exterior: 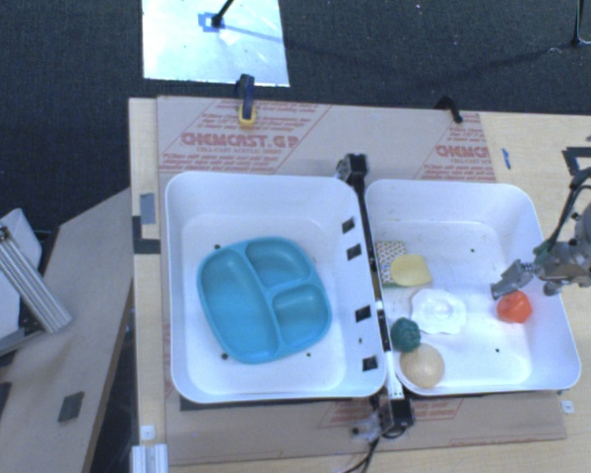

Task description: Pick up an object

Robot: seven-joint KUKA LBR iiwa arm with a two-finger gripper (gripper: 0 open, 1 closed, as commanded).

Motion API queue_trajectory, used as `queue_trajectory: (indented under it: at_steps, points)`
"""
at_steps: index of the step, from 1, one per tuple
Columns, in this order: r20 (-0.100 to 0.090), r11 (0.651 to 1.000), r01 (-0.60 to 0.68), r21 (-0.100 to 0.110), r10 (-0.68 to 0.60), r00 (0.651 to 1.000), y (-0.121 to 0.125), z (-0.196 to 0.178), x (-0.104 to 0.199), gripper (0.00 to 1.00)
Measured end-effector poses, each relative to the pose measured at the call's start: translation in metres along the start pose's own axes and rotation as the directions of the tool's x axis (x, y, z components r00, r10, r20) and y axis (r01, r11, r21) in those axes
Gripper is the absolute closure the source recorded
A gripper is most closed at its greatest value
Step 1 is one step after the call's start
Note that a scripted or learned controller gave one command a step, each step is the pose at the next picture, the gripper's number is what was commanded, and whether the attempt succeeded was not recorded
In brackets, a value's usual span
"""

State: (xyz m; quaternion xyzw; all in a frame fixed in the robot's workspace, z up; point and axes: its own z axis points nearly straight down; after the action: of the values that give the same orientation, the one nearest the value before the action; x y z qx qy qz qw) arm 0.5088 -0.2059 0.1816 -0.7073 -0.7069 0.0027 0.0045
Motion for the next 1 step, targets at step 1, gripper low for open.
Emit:
queue_trajectory:
  at_steps: [1]
  points:
    - [0.003, 1.000, 0.004, -0.011, -0.004, 1.000, 0.0032, -0.0059, 0.0004, 0.00]
